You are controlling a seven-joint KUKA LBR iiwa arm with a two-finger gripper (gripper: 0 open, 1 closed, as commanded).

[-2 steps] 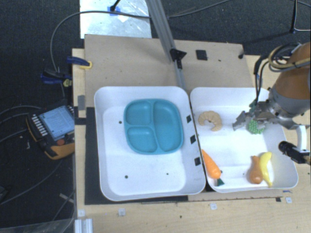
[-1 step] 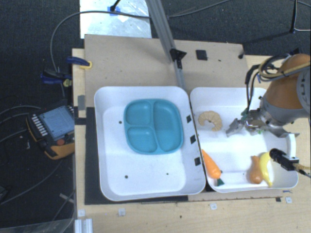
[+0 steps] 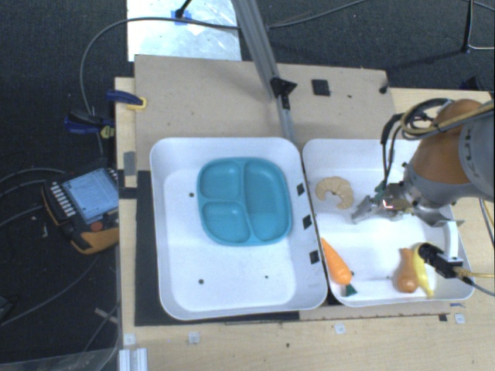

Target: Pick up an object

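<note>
My hand (image 3: 365, 209) hung slightly open and empty in the right bin (image 3: 363, 149); the croissant (image 3: 335, 191) lay just to its left and a little farther back, long axis running left-right

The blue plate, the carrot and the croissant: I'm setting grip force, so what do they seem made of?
Blue plate: looks like moulded plastic, matte, with an even colour and three pressed compartments. Carrot: probably toy plastic or rubber, with uniform orange and a green tip. Croissant: likely a toy too, pale tan and dull; whether hard or soft can't be told.
</note>
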